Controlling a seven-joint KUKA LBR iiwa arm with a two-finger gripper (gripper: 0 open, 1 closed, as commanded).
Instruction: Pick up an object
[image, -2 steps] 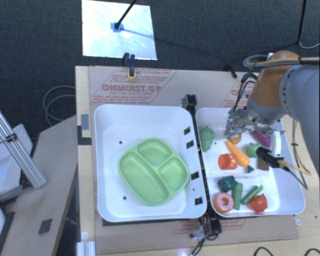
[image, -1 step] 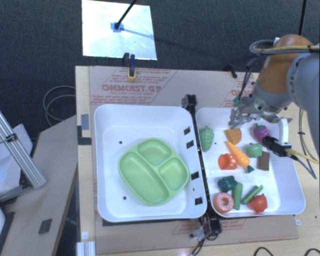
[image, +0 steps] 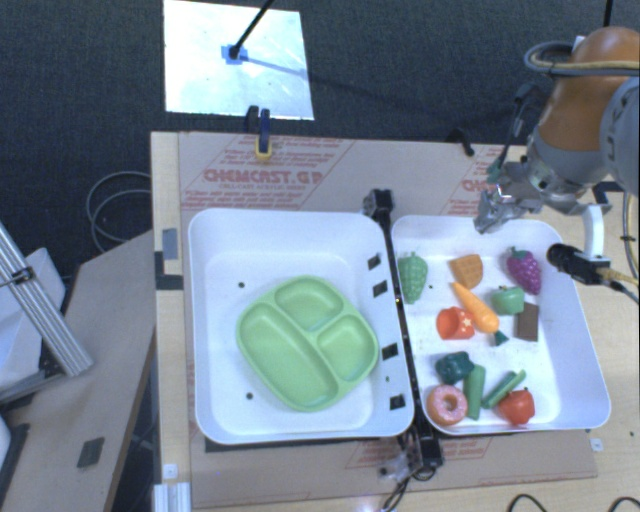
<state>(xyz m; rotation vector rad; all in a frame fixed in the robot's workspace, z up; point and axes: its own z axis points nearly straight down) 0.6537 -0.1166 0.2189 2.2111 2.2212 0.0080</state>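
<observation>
Arm (image: 585, 90) reaching in from the right, wrist bent down, gripper (image: 492, 215) hanging over the far edge of the right bin (image: 580, 340). Can't tell how the gripper is set, too blurry. Nothing visibly held. Just below: orange chunk (image: 466, 270), purple grapes (image: 524, 268) a bit right, green leafy thing (image: 411, 275) down-left. Carrot (image: 474, 308) and tomato (image: 455, 323) further below.

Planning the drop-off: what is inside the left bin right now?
Inside the left bin lies a green divided plate, its three compartments bare. The plate covers the bin floor beneath it, so anything under it cannot be seen. The toy foods are in the right bin.
</observation>
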